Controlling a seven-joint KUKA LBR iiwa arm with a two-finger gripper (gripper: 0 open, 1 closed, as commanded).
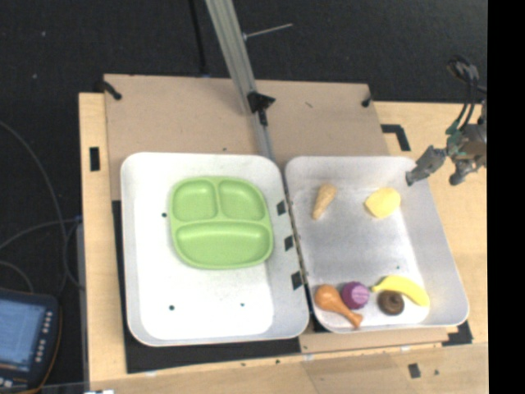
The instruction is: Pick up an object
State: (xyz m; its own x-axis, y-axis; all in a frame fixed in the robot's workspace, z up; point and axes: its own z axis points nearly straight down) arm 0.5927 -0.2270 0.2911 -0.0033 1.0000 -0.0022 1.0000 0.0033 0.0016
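End effector (439, 164) at the right bin's (353, 171) far-right corner, nothing in it; can't tell its state. Approach step, I'd say. Nearest pick: yellow lump (383, 203), just left & below it. Next move: shift over it, descend.

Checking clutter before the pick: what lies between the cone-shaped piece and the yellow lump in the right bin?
Nothing: the camera view shows bare bin floor between the cone and the yellow lump.
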